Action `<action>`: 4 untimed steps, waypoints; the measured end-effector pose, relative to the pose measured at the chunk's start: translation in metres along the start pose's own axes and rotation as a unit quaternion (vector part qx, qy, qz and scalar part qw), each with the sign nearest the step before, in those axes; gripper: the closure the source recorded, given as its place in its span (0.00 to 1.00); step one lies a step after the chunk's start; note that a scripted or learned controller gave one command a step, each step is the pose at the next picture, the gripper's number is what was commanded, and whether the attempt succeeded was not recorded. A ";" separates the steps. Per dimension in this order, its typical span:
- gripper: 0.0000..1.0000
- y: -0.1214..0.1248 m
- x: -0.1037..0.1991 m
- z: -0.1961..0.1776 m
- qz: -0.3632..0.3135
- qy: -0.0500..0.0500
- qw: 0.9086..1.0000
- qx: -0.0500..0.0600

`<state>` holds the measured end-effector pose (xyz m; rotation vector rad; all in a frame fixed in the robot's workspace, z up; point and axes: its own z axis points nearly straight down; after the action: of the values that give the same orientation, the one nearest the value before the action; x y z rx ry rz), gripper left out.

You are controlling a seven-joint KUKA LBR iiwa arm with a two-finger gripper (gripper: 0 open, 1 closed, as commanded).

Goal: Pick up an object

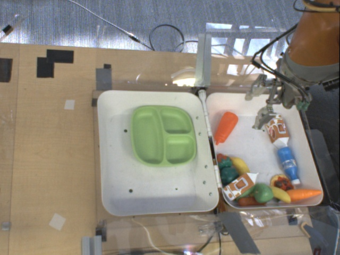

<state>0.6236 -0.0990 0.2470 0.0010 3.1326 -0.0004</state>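
Observation:
My gripper (260,106) hangs over the back of the right bin (249,142), open, with nothing between its fingers. A small brown-and-white carton (277,129) lies just to its right and touches no finger. An orange carrot piece (226,126) lies to the gripper's left on the bin floor. A blue bottle (287,163) lies in front of the carton. At the bin's front edge sit a dark green piece (227,169), a yellow banana (240,165), a second carton (239,185), a green fruit (262,193) and a long orange carrot (304,194).
The left bin (117,185) holds a green divided plate (163,134). A metal post (202,62) stands at the back between the bins. The arm's orange band (317,33) is at the top right. Black cables (167,36) lie behind the bench.

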 end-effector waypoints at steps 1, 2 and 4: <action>0.00 -0.050 -0.003 0.149 0.066 -0.002 0.998 0.000; 0.00 -0.102 0.024 0.158 0.017 -0.001 1.000 0.001; 0.00 -0.101 0.060 0.157 0.064 -0.002 0.998 0.001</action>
<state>0.5648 -0.2001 0.0890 0.2023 3.1226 -0.0013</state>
